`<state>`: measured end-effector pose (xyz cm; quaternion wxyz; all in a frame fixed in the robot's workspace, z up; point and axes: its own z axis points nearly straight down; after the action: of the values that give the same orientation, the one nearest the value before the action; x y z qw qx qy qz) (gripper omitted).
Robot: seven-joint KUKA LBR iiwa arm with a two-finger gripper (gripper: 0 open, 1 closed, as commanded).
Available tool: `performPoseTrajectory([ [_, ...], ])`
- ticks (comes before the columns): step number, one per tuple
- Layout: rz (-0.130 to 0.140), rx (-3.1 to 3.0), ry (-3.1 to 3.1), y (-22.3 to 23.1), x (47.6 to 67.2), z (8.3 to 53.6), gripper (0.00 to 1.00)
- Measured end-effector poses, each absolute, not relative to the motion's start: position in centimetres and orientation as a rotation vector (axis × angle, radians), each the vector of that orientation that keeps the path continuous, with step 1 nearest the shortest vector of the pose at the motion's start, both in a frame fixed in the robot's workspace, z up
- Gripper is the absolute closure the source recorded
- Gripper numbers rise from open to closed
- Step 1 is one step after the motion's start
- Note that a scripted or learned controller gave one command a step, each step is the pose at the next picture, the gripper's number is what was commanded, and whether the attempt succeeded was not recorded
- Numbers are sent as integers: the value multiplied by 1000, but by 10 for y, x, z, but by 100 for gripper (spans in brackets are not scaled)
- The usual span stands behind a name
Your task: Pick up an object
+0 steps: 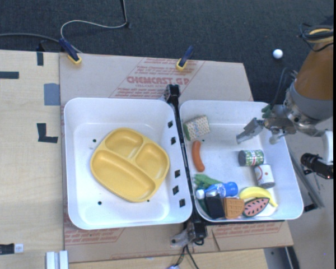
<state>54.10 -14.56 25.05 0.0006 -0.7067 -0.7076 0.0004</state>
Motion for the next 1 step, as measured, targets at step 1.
performPoseTrajectory([
  [1, 2, -2220, -2221, -161, 485, 220, 0],
])
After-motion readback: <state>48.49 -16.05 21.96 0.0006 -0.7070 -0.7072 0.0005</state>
